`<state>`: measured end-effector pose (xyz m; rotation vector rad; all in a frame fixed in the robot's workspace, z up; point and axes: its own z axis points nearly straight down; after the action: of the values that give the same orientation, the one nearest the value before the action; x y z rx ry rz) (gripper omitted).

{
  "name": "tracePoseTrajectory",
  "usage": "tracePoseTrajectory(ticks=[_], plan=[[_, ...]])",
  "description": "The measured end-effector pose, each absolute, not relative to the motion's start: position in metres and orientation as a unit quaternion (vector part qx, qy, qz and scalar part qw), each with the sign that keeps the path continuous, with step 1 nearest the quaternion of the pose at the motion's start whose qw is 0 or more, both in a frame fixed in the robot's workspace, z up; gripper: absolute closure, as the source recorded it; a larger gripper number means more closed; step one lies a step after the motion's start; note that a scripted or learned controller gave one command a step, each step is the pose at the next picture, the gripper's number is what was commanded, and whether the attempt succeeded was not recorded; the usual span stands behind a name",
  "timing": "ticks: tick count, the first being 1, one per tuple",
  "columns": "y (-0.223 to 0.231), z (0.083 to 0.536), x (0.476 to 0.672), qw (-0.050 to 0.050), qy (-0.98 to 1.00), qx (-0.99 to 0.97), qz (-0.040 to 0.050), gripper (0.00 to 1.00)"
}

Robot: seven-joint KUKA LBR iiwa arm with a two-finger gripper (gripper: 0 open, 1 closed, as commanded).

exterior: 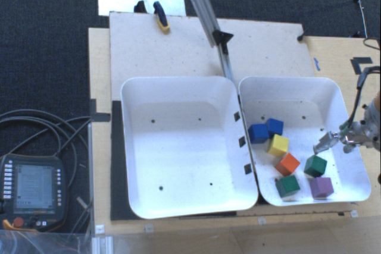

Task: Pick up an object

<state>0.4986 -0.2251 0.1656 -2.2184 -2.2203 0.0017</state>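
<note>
Blocks sit clustered in the right bin (342, 98), all of them on its floor: two blue cubes (258, 132) touching near the middle, a yellow cube (278, 145) just below them, an orange cube (289, 164) beside that, a green cube (287, 185) toward the near rim, a purple cube (321, 187) in the near right corner, and a darker green cube (315, 166) just above the purple one. My gripper (325, 143) reaches in over the bin's right wall, its metal tip hanging just above and a little left of the darker green cube. From this slanted view I cannot tell how the gripper is set, and nothing I can see is caught in it. So I judge the task barely begun: I am positioned over the pile, but no cube has left the floor of the bin. The darker green cube looks like the nearest candidate, though whether I am lined up on it or beside it is hard to say from above. What is left is the whole grasp: come down around one cube, close on it and lift it free without nudging the purple cube against the wall. The left bin (137, 104) has no part in this yet.
</note>
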Motion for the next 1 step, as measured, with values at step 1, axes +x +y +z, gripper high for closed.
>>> tracePoseTrajectory(ticks=[1], plan=[[-0.2188,0.1107,0.5066,0.002,-0.708,-0.706,0.0004,0.00]])
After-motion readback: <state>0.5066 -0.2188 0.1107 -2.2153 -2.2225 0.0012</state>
